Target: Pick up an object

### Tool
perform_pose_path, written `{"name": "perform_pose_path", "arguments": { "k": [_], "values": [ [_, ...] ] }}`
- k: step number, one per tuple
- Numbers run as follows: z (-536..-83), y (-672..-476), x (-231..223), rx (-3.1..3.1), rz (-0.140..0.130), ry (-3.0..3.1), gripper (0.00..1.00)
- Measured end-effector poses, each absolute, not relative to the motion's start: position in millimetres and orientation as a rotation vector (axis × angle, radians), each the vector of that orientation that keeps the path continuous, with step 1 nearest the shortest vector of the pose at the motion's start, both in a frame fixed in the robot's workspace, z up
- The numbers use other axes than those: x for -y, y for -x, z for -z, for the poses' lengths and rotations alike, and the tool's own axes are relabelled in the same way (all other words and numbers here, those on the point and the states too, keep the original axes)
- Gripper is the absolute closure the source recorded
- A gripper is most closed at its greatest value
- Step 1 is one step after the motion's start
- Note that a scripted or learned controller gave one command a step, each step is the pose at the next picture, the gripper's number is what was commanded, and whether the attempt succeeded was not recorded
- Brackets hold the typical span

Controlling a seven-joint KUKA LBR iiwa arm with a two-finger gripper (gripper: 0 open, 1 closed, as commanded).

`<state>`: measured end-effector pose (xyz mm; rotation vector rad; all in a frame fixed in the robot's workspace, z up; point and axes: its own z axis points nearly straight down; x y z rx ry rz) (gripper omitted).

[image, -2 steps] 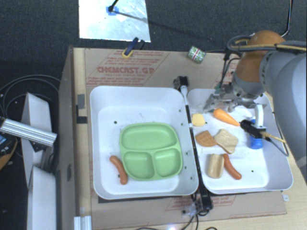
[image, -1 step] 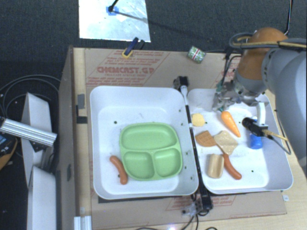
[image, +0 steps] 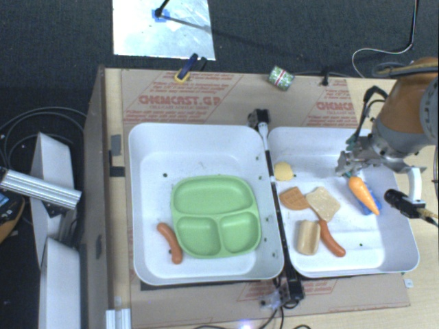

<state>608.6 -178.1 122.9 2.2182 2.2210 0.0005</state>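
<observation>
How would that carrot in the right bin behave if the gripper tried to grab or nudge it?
The carrot looks like a smooth toy, so probably stiff and light. Its round, tapered shape may let it roll in a curve or slip from the gripper. It lies flat on the bin floor, so tipping seems unlikely.

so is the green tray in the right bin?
No, the green tray sits in the left bin, with a sausage beside it.

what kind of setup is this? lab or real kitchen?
Most likely a robotics lab bench, not a kitchen. Two white bins sit on a cardboard sheet, the food is toy-like, such as a carrot and a green divided tray, and loose cables lie off to the side.
</observation>
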Motion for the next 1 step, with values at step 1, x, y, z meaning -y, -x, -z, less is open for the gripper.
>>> {"name": "perform_pose_path", "arguments": {
  "k": [1],
  "values": [
    [-122.7,-608.7,177.5,-2.222,-0.001,-2.219,0.00]
  ]
}}
